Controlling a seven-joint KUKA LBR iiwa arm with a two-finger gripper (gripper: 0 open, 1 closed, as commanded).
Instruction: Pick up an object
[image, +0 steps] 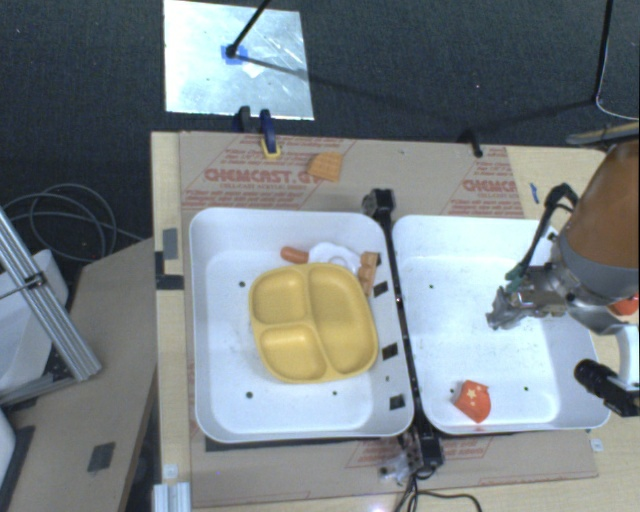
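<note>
- The gripper (503, 312) hangs over the right bin (440, 300), at the right of the frame.
- I cannot tell its grip.
- A small orange-red object (473, 399) lies below it, near the bin's bottom edge, well apart.

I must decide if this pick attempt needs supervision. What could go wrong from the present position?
1. The gripper hovers in the right bin well apart from the orange-red object near the front wall; it may close on nothing.
2. That object lies close to the bin's front rim, so the fingers could strike the wall.
3. In the left bin, small pieces sit tight against the yellow tray, making them hard to grasp.
</note>
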